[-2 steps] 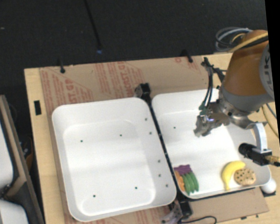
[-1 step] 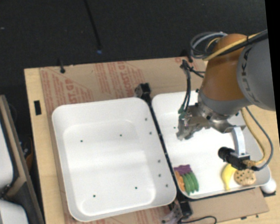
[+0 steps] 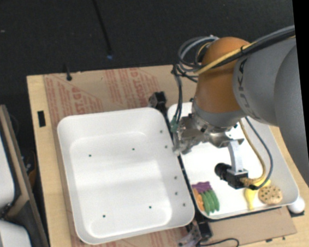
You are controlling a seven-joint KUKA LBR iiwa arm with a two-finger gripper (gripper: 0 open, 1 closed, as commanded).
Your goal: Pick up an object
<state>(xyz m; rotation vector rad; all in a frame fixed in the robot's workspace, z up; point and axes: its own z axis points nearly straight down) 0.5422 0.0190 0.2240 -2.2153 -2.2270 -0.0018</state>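
Toy pieces (image 3: 206, 197) in green and purple lie at the near left corner of the right bin (image 3: 203, 164), a tan disc (image 3: 270, 193) at its near right corner. The gripper (image 3: 184, 138) hangs over its left edge; open or closed, I cannot tell.

Ridged toy (image 3: 207, 197) lies left of disc (image 3: 270, 193) in right bin (image 3: 205, 162).

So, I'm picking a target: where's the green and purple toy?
Camera view: the green and purple toy lies in the near left corner of the right bin, left of the tan holed disc.
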